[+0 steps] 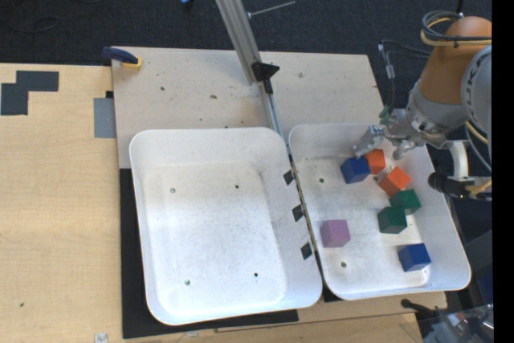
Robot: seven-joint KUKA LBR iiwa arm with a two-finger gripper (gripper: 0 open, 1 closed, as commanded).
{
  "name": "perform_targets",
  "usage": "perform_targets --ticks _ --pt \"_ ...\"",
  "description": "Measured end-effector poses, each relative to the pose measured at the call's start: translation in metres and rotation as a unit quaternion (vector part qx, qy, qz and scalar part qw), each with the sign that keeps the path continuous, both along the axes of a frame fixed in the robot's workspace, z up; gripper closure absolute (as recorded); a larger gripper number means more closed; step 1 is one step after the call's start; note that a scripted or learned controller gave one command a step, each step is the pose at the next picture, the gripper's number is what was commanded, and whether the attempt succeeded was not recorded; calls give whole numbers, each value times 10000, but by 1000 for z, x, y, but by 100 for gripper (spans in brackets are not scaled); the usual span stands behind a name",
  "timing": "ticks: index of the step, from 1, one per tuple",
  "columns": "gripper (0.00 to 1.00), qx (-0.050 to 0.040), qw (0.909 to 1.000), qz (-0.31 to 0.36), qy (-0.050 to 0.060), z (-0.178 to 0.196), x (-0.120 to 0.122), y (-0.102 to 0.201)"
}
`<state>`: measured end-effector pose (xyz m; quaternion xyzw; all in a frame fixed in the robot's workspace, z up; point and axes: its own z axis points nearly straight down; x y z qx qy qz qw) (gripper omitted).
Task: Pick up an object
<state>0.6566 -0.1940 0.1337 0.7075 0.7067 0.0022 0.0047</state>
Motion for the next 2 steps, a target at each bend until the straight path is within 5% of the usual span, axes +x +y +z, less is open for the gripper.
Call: perform_targets --ticks 1,2 --pt "100 8 10000 -3 25 6 -1 0" --pt "100 14 10000 12 35 49 0 -1"
